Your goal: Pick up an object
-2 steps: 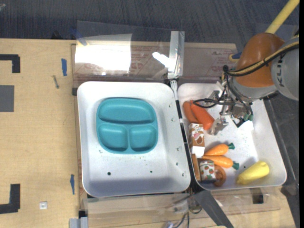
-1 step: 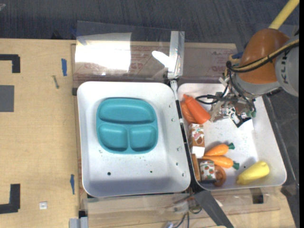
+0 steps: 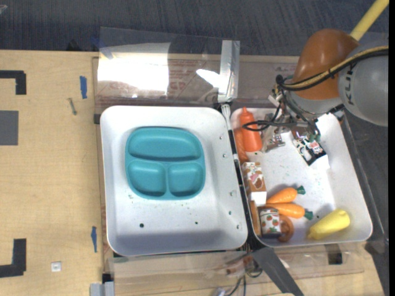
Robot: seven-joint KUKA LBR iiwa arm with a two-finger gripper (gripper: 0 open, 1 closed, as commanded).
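Note:
My gripper (image 3: 294,143) hangs over the far part of the right bin (image 3: 345,184), under the orange wrist band (image 3: 324,63). Its two fingers stand apart, open, with only bare bin floor between them. An orange bottle (image 3: 249,137) lies just left of the gripper, against the bin's left wall. Nearer the front lie two orange carrots (image 3: 287,202) with green tips, a yellow fruit-shaped piece (image 3: 329,224), a small patterned packet (image 3: 255,177) and a round brown-and-white item (image 3: 273,222).
The left bin (image 3: 117,214) holds a teal divided plate (image 3: 165,161). A ridge (image 3: 237,177) separates the two bins. A clear plastic sheet (image 3: 160,73) and a metal bracket (image 3: 228,69) stand behind the bins. Cables (image 3: 284,100) dangle beside the wrist.

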